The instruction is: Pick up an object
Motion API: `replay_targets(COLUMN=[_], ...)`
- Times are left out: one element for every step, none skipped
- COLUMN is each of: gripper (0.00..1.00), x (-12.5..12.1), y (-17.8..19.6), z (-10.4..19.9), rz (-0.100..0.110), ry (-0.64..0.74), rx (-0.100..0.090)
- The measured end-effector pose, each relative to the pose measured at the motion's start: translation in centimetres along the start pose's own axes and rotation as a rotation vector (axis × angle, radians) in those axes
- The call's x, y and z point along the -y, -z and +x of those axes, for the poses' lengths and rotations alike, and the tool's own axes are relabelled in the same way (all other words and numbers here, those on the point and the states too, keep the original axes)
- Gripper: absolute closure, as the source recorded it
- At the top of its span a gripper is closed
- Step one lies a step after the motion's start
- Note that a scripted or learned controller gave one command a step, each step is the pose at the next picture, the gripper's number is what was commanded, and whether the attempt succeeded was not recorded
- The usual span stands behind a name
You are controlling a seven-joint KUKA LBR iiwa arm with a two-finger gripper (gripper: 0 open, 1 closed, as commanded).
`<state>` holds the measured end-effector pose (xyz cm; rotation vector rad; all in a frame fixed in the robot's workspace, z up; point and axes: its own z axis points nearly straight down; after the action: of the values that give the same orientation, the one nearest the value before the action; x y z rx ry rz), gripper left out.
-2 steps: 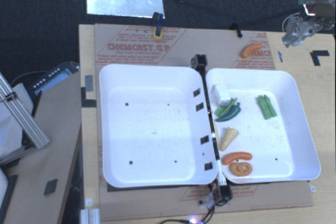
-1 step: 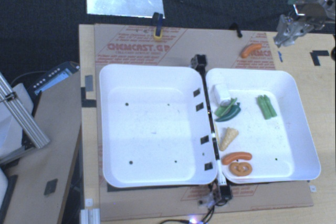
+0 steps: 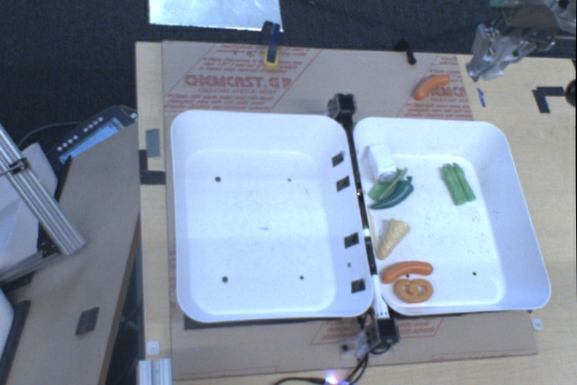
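The gripper (image 3: 491, 59) is hanging out at 1 o'clock over the bench (image 3: 361, 72), can't tell its fingers' state, orange sausage (image 3: 432, 87) lying just beside it.

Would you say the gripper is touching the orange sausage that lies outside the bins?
Apart. In the camera view the gripper hangs to the right of the orange sausage, with bare board showing between them.

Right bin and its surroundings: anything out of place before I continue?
Yes. One orange sausage-shaped piece lies on the cardboard beyond the right bin, near the gripper, while the other items sit inside the bin.
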<state>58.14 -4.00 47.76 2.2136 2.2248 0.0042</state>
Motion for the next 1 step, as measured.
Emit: replay_targets(gripper=[1.0], x=[0.76], y=[-0.04], z=[1.09], rz=[0.002], ry=[-0.001], rx=[0.0])
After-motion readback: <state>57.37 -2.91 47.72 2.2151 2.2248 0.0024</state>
